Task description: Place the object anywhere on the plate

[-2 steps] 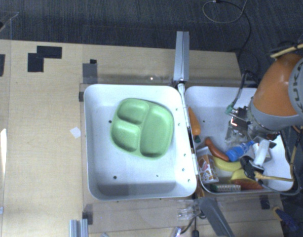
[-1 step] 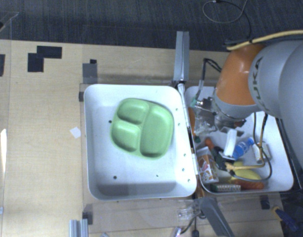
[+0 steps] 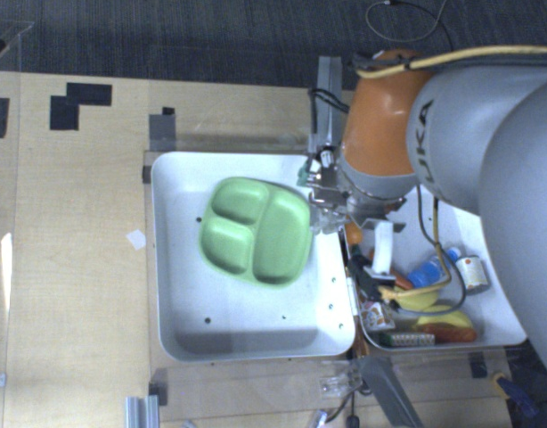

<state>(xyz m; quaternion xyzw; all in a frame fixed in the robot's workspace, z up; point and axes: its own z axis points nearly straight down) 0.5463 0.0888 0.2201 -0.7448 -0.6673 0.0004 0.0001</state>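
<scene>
Camera view: the hand hangs beside the green plate; whether it grips anything I cannot tell. Best release low, over a compartment.

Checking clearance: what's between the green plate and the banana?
In the camera view, the left bin's right wall and the gripper region sit between the green plate and the banana.

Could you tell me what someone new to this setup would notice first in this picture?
Probably the big grey arm with its orange band, which comes in from the right and covers much of the right bin. Next, the bright green divided plate in the middle of the left bin. Then the jumble of small colourful objects at the near end of the right bin.
</scene>
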